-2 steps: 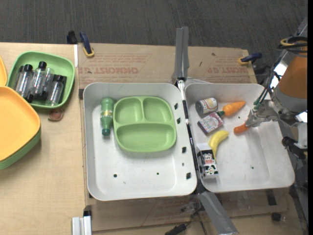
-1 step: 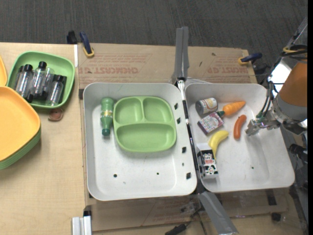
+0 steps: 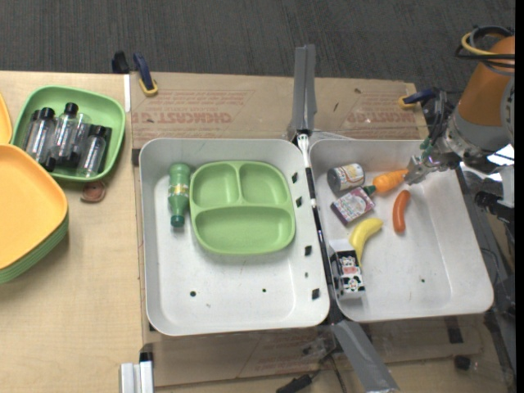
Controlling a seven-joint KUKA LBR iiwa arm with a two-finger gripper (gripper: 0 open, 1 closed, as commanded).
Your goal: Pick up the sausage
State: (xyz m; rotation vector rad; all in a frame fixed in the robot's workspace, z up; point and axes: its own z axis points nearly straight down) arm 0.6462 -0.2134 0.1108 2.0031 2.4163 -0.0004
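Note:
The sausage [image 3: 399, 211] is a short red-orange link lying lengthwise on the floor of the right bin [image 3: 442, 293], right of its middle. My gripper [image 3: 420, 169] hangs over the bin's far right part, just beyond and slightly right of the sausage, close to the thick end of an orange carrot [image 3: 390, 179]. Nothing shows between its tips.
In the right bin, left of the sausage, lie a small can [image 3: 347, 175], a purple packet [image 3: 352, 206], a banana [image 3: 365, 234] and a milk carton [image 3: 350, 272]. The left bin [image 3: 237, 301] holds a green divided plate [image 3: 242, 206] and a green bottle [image 3: 178, 192].

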